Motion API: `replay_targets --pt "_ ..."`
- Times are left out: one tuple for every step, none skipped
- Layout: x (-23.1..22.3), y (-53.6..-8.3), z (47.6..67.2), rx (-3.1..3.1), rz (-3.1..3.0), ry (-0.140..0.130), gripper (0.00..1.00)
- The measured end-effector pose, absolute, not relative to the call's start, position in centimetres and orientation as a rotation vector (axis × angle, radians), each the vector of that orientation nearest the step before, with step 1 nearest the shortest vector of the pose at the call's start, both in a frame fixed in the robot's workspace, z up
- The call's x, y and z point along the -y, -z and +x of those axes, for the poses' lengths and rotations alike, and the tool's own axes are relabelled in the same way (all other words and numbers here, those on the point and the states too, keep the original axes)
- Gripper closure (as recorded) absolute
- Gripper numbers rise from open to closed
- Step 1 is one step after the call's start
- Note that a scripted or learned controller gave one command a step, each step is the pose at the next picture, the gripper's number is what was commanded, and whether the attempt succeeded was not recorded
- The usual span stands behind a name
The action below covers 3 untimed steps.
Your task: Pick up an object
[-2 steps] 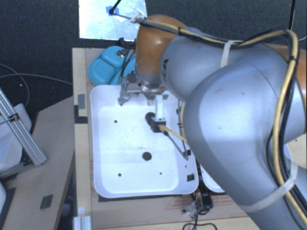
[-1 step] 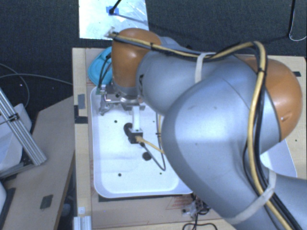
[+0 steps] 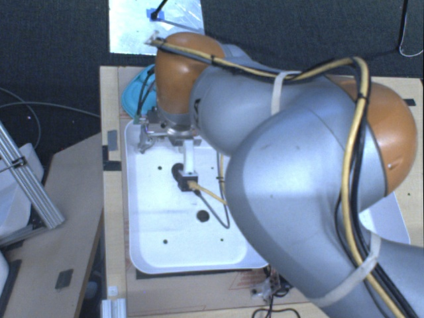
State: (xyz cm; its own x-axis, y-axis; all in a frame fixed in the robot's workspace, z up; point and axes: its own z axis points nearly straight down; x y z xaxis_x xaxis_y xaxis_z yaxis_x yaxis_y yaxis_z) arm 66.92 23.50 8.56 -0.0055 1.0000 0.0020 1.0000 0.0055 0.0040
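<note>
Arm (image 3: 291, 151): grey, enters from the right and crosses most of the scene, its orange band (image 3: 179, 68) sitting over the far left corner of the left bin.

End effector (image 3: 165, 136): hangs below the orange band, low over the far end of the left white bin (image 3: 142, 257), towards its left wall. From this angle the wrist covers its working end, so whether it is open or closed cannot be told. Nothing can be seen gripped in it.

Blue object (image 3: 136, 91): a rounded blue-green item in the far left corner of the left bin, against the rim. Its right side is hidden behind the orange band. It lies just to the far left of the end effector; contact between the two cannot be confirmed.

Dark spot (image 3: 203, 216): small, round and black, on the floor of the left bin near the middle, nearer than the end effector and well apart from the blue object. Whether it is a loose item or a mark in the bin cannot be told.

Second bin (image 3: 392, 220): a pale strip of it shows at the right, beyond the arm; its contents are hidden.

Table (image 3: 112, 211): pale wood, visible as a border along the left side of the left bin
</note>
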Motion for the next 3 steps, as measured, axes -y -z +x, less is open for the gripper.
replay_targets --pt "-23.5 -9.6 67.0 -2.227 2.211 -0.009 1.00" --pt "-19.2 -24.2 67.0 -2.217 2.220 -0.010 1.00" --pt "-22.6 -25.4 64.1 -2.225 2.218 -0.002 1.00"
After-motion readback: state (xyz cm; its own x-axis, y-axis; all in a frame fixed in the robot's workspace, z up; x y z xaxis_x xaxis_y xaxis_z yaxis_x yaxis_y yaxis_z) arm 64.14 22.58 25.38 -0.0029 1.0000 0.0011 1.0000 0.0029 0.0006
